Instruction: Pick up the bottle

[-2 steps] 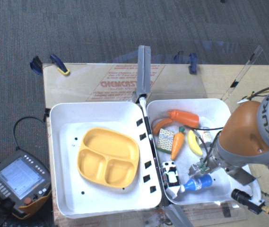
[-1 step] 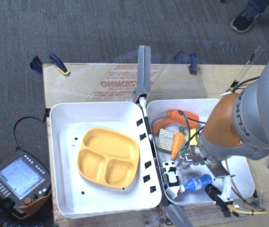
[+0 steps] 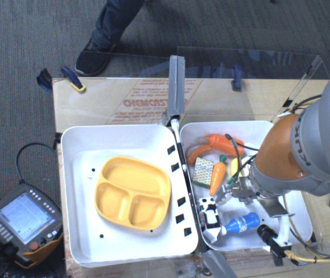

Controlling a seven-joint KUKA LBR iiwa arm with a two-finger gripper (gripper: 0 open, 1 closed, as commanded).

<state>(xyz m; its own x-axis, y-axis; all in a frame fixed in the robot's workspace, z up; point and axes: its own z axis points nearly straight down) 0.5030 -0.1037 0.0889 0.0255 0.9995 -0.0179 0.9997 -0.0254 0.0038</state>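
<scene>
Bottle: your target, the blue bottle [image 3: 241,223], lies on its side near the front of the right bin [image 3: 301,208].
Gripper: you see the gripper [image 3: 211,211] low over that bin's front left corner, just left of the bottle.
Fingers: spread apart, nothing between them.
Neighbours: a carrot [image 3: 217,177] lies behind; a yellow tray [image 3: 133,191] sits in the left bin [image 3: 75,155].

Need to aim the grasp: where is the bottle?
The bottle lies in the right bin, near its front edge, below the carrot.
</scene>
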